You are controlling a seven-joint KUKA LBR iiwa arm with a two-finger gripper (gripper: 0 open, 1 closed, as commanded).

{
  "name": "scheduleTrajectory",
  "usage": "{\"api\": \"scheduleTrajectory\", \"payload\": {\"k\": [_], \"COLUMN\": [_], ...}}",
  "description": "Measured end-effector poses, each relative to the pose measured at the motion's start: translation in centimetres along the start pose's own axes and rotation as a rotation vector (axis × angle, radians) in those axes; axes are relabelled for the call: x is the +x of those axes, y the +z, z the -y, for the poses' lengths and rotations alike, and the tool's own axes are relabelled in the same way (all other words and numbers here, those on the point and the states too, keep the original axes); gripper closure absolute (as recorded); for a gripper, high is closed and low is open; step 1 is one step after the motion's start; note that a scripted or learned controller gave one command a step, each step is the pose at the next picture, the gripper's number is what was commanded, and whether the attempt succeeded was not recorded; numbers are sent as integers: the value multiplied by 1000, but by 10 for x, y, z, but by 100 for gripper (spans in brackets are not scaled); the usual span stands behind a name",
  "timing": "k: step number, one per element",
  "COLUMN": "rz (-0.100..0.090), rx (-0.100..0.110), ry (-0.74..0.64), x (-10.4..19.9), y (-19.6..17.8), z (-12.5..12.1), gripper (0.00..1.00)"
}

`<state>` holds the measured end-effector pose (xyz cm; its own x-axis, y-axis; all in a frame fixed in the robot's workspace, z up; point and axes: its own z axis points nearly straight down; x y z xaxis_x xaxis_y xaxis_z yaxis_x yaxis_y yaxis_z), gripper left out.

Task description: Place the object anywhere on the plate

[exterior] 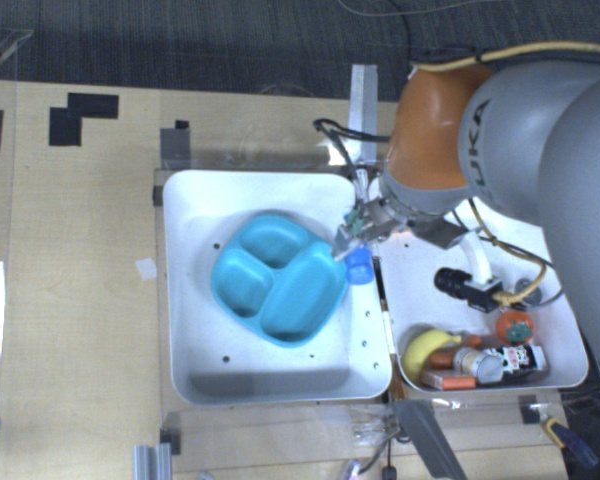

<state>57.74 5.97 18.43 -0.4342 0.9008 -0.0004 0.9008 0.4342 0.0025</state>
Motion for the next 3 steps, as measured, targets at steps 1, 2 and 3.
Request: {"api": "scheduleTrajectory", "payload": {"k": [1, 2, 3], "rz": [0, 2, 2], "rx": [-2, -4, -4], "ry": [-138, -91, -92], "x": [73, 5, 5], "y": [-1, -32, -32], "z": [0, -50, -50], "gripper": [100, 100, 0]}}
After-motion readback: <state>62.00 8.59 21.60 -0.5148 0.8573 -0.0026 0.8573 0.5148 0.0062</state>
